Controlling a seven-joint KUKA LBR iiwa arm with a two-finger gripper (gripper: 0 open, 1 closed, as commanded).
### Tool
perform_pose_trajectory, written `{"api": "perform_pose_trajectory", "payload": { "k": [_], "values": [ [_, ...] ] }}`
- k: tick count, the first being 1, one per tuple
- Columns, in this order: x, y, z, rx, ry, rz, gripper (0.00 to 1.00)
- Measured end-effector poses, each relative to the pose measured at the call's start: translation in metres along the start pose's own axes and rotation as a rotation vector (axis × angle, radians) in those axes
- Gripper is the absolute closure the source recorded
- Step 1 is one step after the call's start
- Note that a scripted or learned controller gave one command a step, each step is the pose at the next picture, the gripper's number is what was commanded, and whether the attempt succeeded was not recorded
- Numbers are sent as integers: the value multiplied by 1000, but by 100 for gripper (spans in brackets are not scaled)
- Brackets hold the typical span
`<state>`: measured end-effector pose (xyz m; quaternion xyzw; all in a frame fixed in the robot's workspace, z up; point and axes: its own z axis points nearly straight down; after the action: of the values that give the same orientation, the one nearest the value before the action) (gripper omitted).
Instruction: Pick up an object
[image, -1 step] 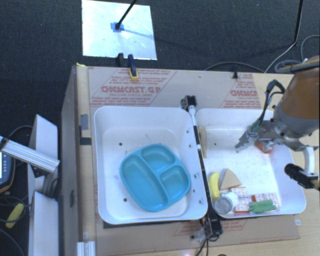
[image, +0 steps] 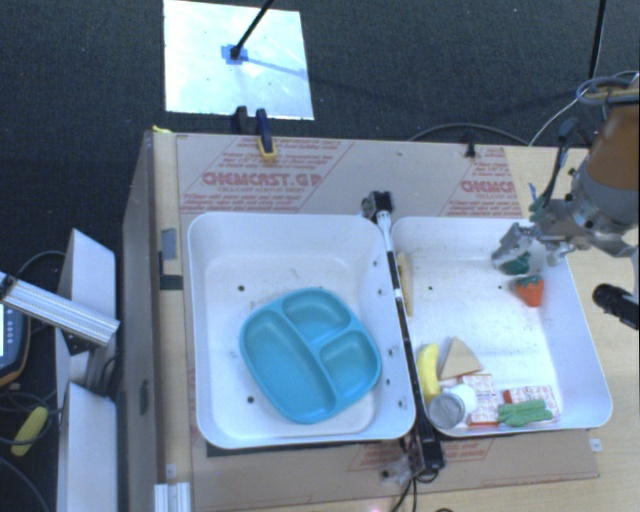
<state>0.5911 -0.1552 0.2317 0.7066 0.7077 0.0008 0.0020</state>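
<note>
My gripper hangs over the far right part of the right bin, reaching in from the right. Just below it lies an orange toy carrot, whose green top sits right at the gripper's tip. Whether the gripper touches the carrot is not clear. Along the bin's near side lie a yellow banana, a tan wedge, a small round can, a red and white box and a green toy.
The left bin holds a blue divided plate. A black rod runs along the seam between the bins. Cables trail behind the arm at the top right. Another dark part juts in at the right edge.
</note>
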Motion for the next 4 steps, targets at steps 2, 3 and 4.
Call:
{"api": "perform_pose_trajectory", "payload": {
  "k": [2,3,4],
  "values": [
    [29,64,-22,0,2,-4,100],
    [65,68,-19,1,2,-4,100],
    [52,29,-34,1,1,0,100]
  ]
}}
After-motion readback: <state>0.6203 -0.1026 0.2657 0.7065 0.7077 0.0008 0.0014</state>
